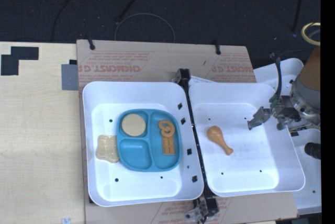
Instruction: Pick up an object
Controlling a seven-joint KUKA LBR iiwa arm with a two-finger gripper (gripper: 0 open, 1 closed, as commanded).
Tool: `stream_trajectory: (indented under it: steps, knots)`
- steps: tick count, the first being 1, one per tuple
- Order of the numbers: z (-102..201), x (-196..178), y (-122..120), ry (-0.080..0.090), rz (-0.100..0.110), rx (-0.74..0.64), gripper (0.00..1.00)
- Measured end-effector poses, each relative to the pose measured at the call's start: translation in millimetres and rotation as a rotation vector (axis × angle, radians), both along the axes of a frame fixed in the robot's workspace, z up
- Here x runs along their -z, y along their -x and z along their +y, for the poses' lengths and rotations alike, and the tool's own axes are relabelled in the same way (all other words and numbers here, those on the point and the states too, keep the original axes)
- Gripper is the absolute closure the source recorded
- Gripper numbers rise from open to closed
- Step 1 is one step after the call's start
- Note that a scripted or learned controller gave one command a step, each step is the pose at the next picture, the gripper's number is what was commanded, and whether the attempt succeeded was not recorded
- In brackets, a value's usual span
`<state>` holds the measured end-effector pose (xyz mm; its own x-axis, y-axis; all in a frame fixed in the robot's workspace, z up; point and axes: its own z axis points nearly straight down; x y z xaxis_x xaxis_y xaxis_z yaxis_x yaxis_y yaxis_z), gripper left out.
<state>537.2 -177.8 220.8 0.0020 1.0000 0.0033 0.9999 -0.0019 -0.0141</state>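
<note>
Fingers [269, 118] apart, holding nothing, drumstick [219, 140] long axis diagonal, thin end toward lower right

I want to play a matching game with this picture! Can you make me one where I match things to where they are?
Things:
1. Chicken drumstick
2. Blue tray
3. Round cracker
4. Robot's hand

Places:
A. Sitting in the tray's upper left compartment
B. Lying on the floor of the right bin
C. Over the right bin's right side, near its rim
D. Resting in the left bin

Right pairs: 1-B, 2-D, 3-A, 4-C
</note>
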Motion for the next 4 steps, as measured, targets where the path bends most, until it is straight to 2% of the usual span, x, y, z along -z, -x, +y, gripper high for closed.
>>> stream_trajectory:
  steps: [1,2,4]
  knots:
    - [-0.1,-5.8,-2.4,0.002,-0.011,-0.002,0.00]
    - [10.9,51.3,-0.4,0.000,-0.005,-0.002,0.00]
    - [16.0,134.3,0.7,0.003,-0.012,0.001,0.00]
